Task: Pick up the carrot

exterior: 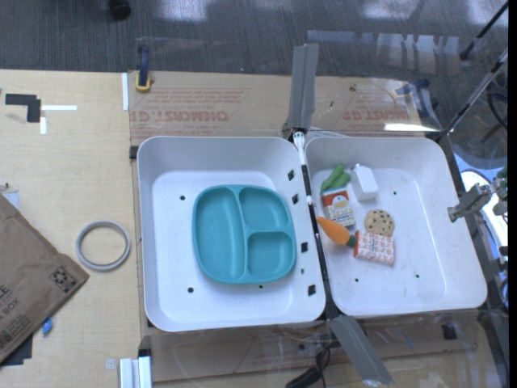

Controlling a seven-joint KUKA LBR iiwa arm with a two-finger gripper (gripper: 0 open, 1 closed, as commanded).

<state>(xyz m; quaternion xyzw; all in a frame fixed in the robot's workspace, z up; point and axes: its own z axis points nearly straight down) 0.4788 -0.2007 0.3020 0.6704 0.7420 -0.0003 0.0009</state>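
Observation:
The carrot (333, 229) is small and orange with a green tip pointing right. It lies in the right white bin (428, 289), close to that bin's left wall, with one end touching a red-and-white snack packet (376, 249). A small carton (340, 208) with a red label lies just above the carrot.
The right bin also holds a green item (333, 177), a white block (364, 182) and a round cookie (378, 221). A teal divided plate (242, 234) fills the middle of the left bin (161, 297). A tape ring (103, 244) and a cardboard box (28, 285) lie on the bench at left.

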